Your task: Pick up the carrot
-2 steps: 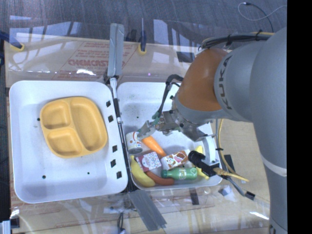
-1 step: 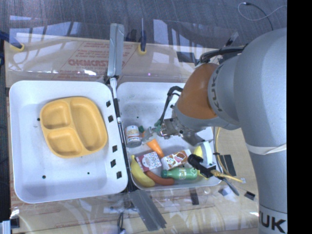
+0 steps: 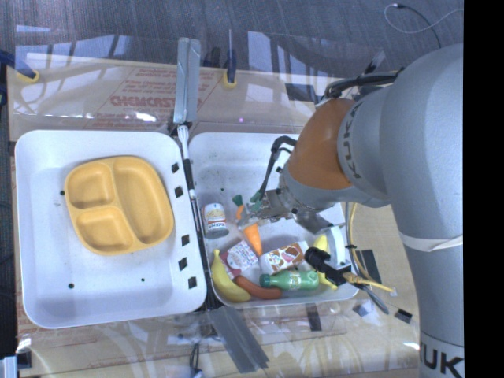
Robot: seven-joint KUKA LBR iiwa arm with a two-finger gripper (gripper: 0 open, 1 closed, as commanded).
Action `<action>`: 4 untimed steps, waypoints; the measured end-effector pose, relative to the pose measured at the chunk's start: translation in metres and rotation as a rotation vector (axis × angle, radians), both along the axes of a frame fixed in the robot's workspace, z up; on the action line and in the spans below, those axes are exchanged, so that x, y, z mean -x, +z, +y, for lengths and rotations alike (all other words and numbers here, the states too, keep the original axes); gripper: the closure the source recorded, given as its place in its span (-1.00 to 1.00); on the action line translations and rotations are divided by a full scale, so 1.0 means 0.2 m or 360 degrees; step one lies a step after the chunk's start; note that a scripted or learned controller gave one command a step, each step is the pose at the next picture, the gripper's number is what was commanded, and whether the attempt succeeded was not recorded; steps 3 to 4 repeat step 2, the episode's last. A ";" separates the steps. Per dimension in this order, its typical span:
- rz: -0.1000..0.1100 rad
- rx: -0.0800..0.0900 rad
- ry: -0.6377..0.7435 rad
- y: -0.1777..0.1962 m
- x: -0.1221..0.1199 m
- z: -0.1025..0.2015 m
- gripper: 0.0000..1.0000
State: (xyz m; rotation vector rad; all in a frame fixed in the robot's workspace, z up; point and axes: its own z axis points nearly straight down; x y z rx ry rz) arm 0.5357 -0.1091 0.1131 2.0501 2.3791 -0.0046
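The left bin [image 3: 39, 235] holds a yellow divided plate [image 3: 118, 204], lying toward its far-left part. In the right bin [image 3: 228, 152], a small white can [image 3: 215, 219] stands close to the left wall. Just right of it lies the carrot [image 3: 252, 238], its narrow end pointing toward the near edge of the bin, and a small orange piece [image 3: 239, 212] lies just beyond it. Along the near edge lies a cluster: a banana [image 3: 223, 280] at the near-left corner, a red sausage [image 3: 257, 288] against it, a white packet [image 3: 242, 254], a red-and-white carton [image 3: 283, 257] and a green bottle [image 3: 301, 281]. The gripper [image 3: 264, 208] hangs directly over the carrot's thick end, below the arm's orange band [image 3: 319, 152]; whether its fingers are apart or together cannot be told.
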 end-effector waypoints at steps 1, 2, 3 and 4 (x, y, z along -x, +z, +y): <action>0.0000 -0.0005 -0.0072 -0.05 -0.16 -0.13 1.00; 0.0001 -0.0006 0.0015 0.39 0.02 0.25 1.00; 0.0001 -0.0006 0.0015 0.39 0.02 0.25 1.00; 0.0001 -0.0006 0.0015 0.39 0.02 0.25 1.00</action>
